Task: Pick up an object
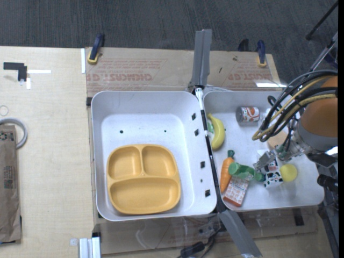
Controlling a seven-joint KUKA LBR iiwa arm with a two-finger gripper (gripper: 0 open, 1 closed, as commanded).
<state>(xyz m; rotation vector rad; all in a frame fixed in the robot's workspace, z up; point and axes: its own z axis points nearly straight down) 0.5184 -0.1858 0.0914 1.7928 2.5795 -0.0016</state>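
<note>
My gripper (267, 162) hangs low over the right bin (301, 195), at the end of the arm that reaches in from the right. Directly below it lie a small black-and-white cow toy (273, 178) and a yellow ball (288, 172). A green toy (243, 171) sits just left of the gripper, beside an orange carrot (226, 171) and a red-and-white packet (235, 192). A banana (217, 131) lies at the bin's left wall, and a small can (248, 114) rests near the back. Nothing shows between the fingers.
The left bin (107, 112) holds a yellow divided plate (143, 178). A grey divider bar (201, 58) runs between the bins at the back. Black and yellow cables (285, 104) loop over the right bin's back corner. Cardboard (145, 69) lies behind both bins.
</note>
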